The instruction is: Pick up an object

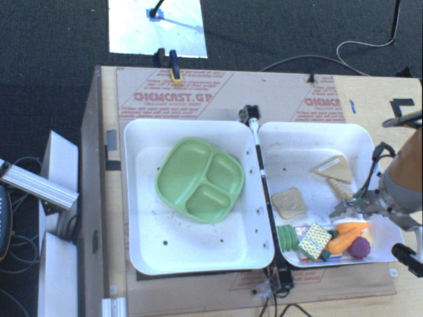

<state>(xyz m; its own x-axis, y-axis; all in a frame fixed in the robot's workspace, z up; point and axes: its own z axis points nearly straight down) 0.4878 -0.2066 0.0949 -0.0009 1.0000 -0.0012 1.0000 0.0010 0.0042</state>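
You are looking at two white bins — the left one showing a pale green divided plate. The right one is showing a tan cracker, a cream wedge, green beans, an orange carrot, a purple ball — and a yellow-green patterned packet.

Dark carpet floor; pale sheet lying there
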